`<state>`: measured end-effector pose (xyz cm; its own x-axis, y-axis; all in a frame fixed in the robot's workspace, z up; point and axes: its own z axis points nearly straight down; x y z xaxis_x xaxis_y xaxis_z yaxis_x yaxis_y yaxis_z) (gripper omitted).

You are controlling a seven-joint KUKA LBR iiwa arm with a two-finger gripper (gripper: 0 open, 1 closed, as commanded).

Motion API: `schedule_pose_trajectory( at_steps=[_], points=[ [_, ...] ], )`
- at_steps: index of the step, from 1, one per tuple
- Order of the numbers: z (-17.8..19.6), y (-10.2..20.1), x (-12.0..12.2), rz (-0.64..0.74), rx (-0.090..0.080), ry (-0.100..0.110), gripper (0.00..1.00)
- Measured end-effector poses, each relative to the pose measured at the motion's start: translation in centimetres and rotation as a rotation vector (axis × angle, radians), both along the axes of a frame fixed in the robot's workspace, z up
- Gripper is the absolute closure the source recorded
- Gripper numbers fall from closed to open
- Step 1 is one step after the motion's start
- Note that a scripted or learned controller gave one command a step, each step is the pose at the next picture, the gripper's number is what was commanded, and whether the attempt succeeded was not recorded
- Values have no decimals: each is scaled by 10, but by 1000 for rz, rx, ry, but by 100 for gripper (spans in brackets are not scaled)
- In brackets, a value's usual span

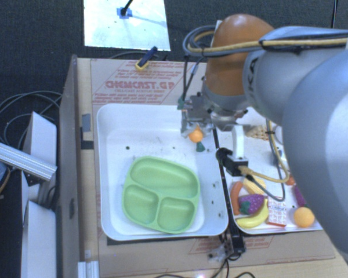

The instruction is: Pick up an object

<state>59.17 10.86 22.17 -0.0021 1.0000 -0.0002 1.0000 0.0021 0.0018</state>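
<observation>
My gripper [195,133] hangs over the far right part of the left bin [113,155], pinching a small orange object [195,135] (a green bit pokes out below it). Green divided tray [160,194] lies below-left of me. Toy banana [252,219] and orange ball [304,216] sit lower right, in the other bin.

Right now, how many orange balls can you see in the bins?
2. One orange ball is at the tool over the left bin; the other lies in the right bin. The arm may hide more.
</observation>
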Motion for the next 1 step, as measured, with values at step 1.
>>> schedule_pose_trajectory(
  at_steps=[1],
  points=[
    [-38, -51, -44, -1, -1, 3, 100]
  ],
)
